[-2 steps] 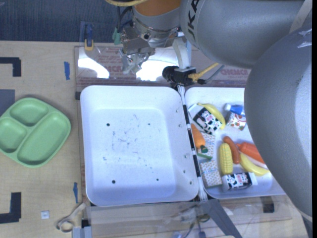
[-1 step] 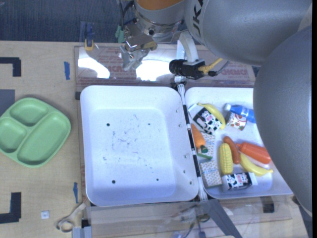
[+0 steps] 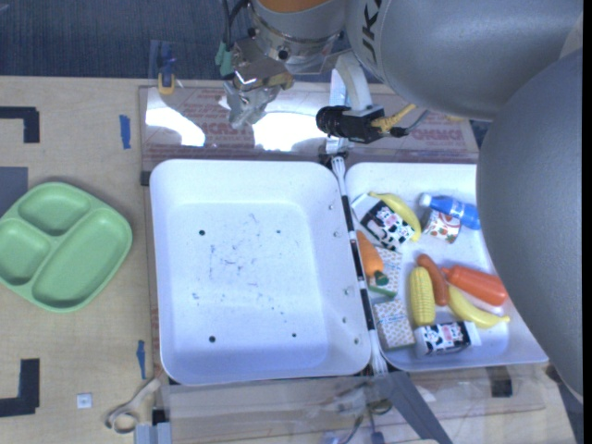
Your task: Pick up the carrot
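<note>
The carrot (image 3: 370, 257) is a short orange piece with a green top. It lies along the left wall of the right bin (image 3: 518, 345), beside the divider. My gripper (image 3: 244, 111) hangs above the bench's far edge, behind the left bin (image 3: 176, 192). It is far up and to the left of the carrot, and nothing shows in it.
The right bin also holds a longer orange vegetable (image 3: 477, 284), a corn cob (image 3: 421, 296), two bananas (image 3: 398, 205), two cow-patterned cartons (image 3: 388, 226), a reddish sausage-like piece (image 3: 432, 276) and a blue bottle (image 3: 450, 215). A green divided plate (image 3: 61, 244) lies on the bench at left. The arm's grey body covers the upper right.
</note>
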Robot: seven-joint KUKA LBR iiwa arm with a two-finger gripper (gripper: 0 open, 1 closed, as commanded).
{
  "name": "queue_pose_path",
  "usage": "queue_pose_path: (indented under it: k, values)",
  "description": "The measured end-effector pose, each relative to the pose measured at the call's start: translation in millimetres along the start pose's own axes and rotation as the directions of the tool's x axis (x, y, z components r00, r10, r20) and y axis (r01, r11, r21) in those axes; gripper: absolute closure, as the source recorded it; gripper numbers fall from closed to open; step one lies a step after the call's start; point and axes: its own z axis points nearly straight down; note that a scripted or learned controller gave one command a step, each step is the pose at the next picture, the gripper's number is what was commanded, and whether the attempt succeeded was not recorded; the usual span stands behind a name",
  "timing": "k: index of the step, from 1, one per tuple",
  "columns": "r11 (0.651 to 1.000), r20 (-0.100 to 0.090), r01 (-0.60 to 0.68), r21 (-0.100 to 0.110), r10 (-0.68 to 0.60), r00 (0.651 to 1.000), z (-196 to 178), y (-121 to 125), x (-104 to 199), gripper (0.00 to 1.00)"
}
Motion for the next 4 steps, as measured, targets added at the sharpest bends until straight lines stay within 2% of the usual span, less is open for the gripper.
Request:
queue_pose_path:
  k: [1, 2, 3, 4]
  values:
    - [0.99, 0.0, -0.139, 0.005, 0.139, 0.99, 13, -14, -31, 1.0]
    - [0.992, 0.0, 0.126, -0.001, -0.126, 0.992, -32, -34, 11, 1.0]
    - [0.973, 0.0, 0.232, -0.001, -0.232, 0.973, -9, -2, -5, 1.0]
    - [0.954, 0.0, 0.301, 0.001, -0.301, 0.954, -91, -89, 27, 1.0]
